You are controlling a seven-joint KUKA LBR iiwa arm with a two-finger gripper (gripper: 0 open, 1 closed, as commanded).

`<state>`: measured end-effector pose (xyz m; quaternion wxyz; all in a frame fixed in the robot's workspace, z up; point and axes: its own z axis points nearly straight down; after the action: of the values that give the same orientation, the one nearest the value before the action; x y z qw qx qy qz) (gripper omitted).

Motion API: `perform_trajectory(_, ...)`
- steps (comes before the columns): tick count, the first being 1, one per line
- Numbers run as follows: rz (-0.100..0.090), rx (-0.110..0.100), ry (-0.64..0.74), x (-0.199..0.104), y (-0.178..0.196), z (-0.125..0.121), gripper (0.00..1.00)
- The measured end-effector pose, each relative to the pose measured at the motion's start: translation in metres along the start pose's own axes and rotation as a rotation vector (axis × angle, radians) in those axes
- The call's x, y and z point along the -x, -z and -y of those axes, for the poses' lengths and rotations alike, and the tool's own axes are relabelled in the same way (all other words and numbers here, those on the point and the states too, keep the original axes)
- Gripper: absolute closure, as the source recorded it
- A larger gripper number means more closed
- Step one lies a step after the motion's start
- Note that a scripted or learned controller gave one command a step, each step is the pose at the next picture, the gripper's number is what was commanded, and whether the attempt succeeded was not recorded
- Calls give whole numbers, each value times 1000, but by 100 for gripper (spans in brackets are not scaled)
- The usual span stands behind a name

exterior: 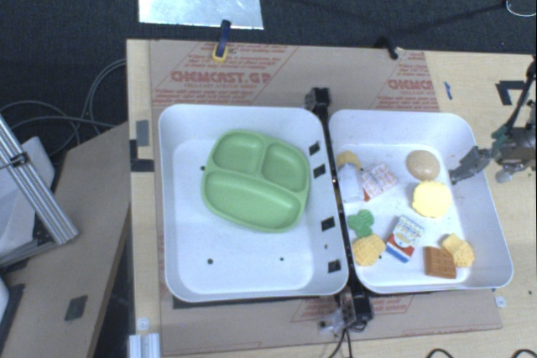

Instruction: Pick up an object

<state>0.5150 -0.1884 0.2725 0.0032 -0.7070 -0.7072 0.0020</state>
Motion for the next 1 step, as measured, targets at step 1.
perform_trajectory(1, 2, 9, 3, 0, 5, -2, 0)
